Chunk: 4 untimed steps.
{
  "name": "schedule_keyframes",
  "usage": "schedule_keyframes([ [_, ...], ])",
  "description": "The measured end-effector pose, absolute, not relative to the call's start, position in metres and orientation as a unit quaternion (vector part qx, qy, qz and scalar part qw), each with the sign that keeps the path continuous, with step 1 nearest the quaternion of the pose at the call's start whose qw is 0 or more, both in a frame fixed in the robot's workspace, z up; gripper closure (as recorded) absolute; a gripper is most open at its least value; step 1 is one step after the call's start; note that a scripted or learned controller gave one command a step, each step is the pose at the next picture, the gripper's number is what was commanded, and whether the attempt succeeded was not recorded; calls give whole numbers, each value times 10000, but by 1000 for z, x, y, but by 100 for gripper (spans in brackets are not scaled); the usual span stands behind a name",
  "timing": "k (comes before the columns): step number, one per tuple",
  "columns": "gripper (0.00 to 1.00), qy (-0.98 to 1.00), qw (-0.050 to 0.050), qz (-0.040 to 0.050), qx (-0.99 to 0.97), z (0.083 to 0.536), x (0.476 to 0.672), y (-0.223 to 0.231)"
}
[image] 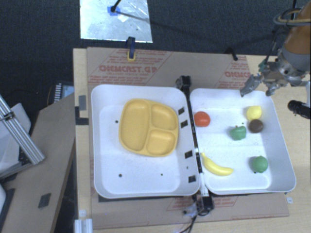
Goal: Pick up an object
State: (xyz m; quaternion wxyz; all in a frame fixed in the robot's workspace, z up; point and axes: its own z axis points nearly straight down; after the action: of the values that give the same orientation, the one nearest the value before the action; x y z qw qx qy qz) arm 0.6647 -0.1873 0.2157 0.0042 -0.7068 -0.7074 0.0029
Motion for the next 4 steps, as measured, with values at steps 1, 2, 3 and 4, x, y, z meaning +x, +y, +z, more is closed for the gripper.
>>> schedule_keyframes([
  [1, 0, -7082, -11, -5, -7060, 224, 667, -187],
  [2, 0, -7074, 10, 8, -7068, 164, 662, -191],
  [3, 0, -7073, 4, -6, -7069, 120, 656, -188],
  [4, 0, -7084, -14, -9, -7058, 104, 657, -188],
])
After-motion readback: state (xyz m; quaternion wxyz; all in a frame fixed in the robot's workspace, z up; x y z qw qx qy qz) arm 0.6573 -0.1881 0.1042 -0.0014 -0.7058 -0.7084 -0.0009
